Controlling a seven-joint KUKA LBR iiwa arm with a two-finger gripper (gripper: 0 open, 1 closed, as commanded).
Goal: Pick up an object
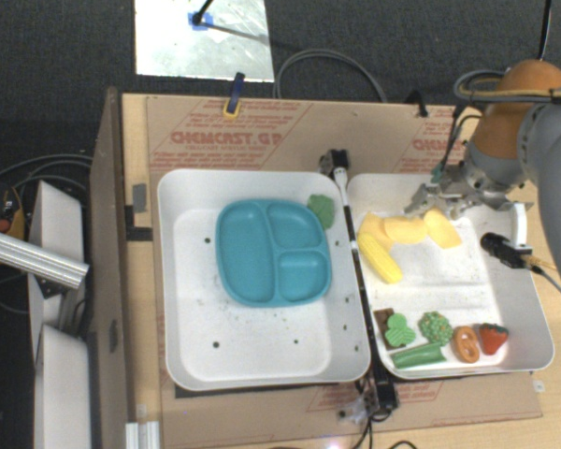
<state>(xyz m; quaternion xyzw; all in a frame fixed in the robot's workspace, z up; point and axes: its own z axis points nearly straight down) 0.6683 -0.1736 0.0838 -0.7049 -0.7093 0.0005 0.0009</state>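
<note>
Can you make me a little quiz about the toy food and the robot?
1. True or false: the blue plate lies in the left bin.
2. Which toy lies at the far right of the row along the right bin's near edge? A) corn B) strawberry C) broccoli
3. Fill in: the gripper hovers over the ______-coloured foods at the far end of the right bin.

Key: 1 true. 2 B, the strawberry. 3 yellow: the corn lies among them.
</note>
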